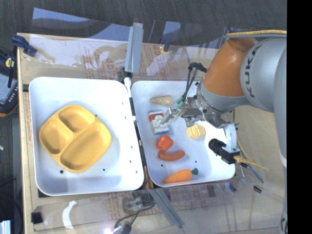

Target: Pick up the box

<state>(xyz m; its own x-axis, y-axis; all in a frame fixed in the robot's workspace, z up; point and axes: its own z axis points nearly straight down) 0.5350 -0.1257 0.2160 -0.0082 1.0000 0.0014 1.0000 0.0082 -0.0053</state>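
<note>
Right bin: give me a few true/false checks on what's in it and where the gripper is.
1. The box lies in the right bin. True.
2. The yellow divided plate shares that bin. False: it sits in the left bin.
3. The gripper is over the left bin. False: it is at the box in the right bin.
4. The carrot lies near the right bin's front edge. True.

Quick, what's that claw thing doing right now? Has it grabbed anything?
Gripper: down in the right bin, at the small box. Whether it is open, closed or gripping the box cannot be told from this angle.
</note>
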